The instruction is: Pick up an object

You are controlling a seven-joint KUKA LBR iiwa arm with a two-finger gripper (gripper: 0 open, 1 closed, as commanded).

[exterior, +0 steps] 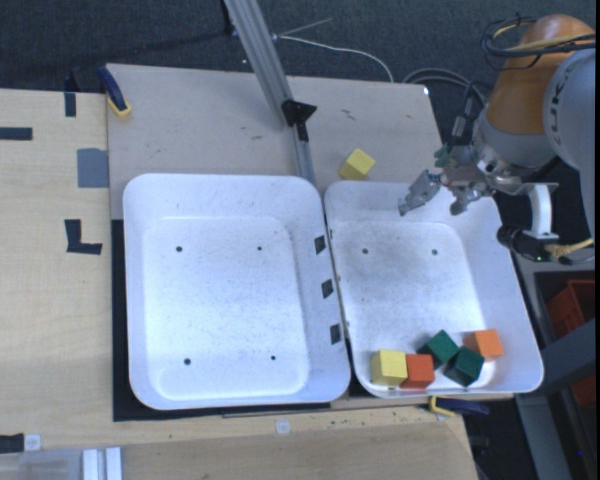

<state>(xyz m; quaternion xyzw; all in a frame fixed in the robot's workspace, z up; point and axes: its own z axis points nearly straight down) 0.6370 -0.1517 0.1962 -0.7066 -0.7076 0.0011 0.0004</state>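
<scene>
Watching two-finger metal gripper hang over far rim of right shallow white plastic bin, fingers spread, nothing between them. My likely targets, small coloured blocks, huddle in that bin's near corner, well apart from gripper. One yellow cube sits outside bin, just beyond far rim.

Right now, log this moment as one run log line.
gripper: open, holding nothing, above right bin far edge | blocks: yellow, red, two green, orange at near edge | stray yellow block on bench
</scene>
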